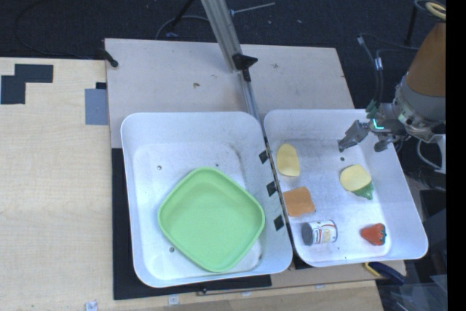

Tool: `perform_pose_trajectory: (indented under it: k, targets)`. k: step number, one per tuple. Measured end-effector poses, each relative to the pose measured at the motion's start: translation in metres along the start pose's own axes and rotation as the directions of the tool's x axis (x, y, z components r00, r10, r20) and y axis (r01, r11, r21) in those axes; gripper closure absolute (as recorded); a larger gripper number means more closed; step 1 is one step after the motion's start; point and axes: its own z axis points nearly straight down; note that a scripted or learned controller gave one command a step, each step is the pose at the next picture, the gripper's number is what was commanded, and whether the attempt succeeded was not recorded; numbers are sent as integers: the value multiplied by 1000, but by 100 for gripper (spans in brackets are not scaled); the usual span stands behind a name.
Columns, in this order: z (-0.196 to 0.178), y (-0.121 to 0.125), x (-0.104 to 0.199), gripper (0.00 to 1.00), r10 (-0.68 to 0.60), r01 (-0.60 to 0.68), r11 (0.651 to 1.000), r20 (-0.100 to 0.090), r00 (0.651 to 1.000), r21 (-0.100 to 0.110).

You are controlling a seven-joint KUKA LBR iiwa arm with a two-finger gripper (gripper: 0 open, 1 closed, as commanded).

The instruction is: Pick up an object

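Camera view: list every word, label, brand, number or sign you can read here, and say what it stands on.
No text can be read.
The small can lying on its side in the right bin: its label has dark and orange patches, too small and blurred to read.
The green plate in the left bin, the yellow piece, the orange block and the red piece bear no markings that can be seen.
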Motion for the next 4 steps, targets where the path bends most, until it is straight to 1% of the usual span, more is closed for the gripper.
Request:
perform_pose_trajectory:
  k: [1,2,3,4]
  targets:
    - [0,0,0,0,0,0,1000,0,1000,0]
    - [47,3,7,0,0,0,1000,-1,1000,4]
    - [98,12,12,0,-1,1,1000,-1,1000,4]
    - [120,11,12,0,-1,1,1000,0,1000,1]
